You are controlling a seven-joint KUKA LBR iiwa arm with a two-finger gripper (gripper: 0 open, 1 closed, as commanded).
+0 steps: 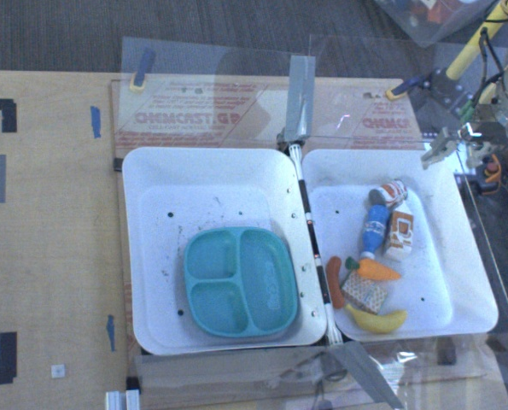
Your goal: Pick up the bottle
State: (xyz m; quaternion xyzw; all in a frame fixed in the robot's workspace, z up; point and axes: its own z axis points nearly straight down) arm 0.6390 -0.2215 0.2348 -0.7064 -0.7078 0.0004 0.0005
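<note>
The bottle (375,225) is blue with a pale label and lies in the right bin (458,254), roughly lengthwise, near the bin's middle. Its upper end is next to a small orange-and-white can (394,192). A white and orange carton (399,234) lies against its right side. Just below its lower end sits an orange toy carrot (378,270).
Below the carrot are a checkered packet (364,294), a yellow banana (378,320) and a red sausage-like piece (334,280) by the divider. The left bin (151,195) holds a teal divided plate (239,282). Cables and metal fixtures (458,135) crowd the top right.
</note>
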